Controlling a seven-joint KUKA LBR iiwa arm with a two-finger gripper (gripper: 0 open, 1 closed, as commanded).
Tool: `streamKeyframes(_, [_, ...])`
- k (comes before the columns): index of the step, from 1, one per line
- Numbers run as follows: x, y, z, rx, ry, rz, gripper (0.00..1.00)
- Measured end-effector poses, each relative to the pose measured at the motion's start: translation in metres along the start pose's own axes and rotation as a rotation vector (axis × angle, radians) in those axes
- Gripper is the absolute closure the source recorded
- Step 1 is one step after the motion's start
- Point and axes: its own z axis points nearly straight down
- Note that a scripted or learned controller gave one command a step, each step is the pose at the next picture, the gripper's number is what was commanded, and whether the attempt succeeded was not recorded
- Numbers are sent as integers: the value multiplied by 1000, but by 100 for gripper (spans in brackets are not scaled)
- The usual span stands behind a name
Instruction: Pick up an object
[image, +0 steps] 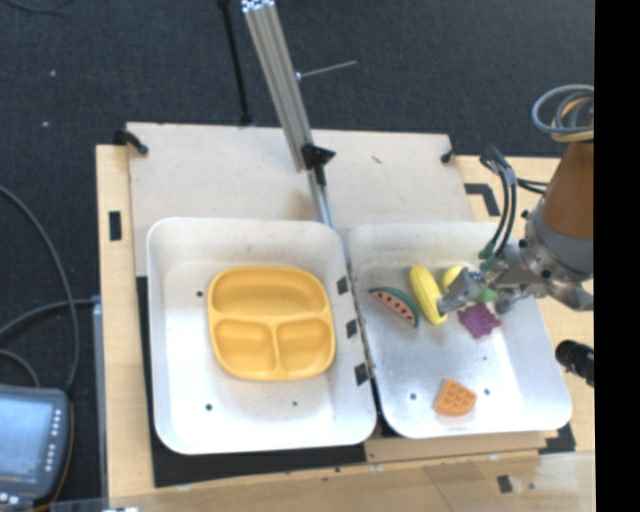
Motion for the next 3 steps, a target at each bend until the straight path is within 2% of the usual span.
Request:
streamKeyframes(1, [0, 0, 0, 0, 0, 3, 0])
streamKeyframes(2, [1, 5, 43, 6, 0, 3, 0])
streamKeyframes(3, [2, 0, 105, 9, 1, 3, 0])
